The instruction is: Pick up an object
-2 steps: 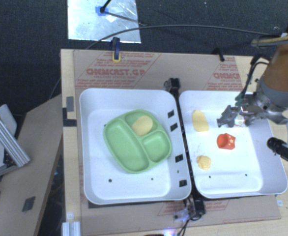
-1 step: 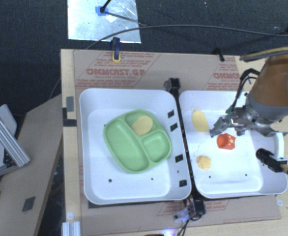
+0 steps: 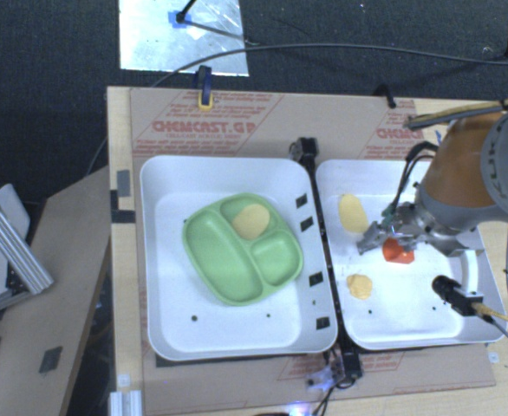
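Camera view: you see the hand (image 3: 384, 237) low in the right bin (image 3: 410, 332), just beside a small red object (image 3: 399, 251); whether it is open or gripping cannot be told. The left bin (image 3: 163, 232) holds a green divided plate (image 3: 237, 258).

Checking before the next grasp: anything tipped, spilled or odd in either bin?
Nothing spilled or damaged. The green tray sits askew in the left bin, holding one yellow piece. The pincer is beside the red object.
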`<action>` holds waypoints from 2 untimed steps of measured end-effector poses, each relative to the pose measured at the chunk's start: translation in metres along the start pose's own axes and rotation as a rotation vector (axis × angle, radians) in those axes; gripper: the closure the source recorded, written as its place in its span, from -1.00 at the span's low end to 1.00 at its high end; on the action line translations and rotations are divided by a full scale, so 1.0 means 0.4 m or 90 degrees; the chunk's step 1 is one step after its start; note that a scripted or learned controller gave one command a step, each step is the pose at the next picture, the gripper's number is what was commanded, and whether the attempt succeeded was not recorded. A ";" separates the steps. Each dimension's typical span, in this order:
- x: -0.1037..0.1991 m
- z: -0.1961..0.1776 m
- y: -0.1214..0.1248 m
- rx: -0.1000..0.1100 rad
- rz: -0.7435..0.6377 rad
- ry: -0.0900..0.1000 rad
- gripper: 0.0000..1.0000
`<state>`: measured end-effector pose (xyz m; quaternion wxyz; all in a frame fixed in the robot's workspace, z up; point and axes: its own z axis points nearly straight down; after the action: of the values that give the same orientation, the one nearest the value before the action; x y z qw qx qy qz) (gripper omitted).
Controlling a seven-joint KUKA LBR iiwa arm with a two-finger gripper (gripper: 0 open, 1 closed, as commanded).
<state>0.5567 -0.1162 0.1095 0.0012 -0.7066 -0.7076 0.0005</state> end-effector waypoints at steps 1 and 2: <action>-0.004 0.046 0.012 -0.009 0.001 -0.003 -1.00; -0.004 0.021 0.014 -0.012 0.000 -0.004 1.00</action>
<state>0.5623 -0.1178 0.1009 -0.0075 -0.7067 -0.7075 -0.0038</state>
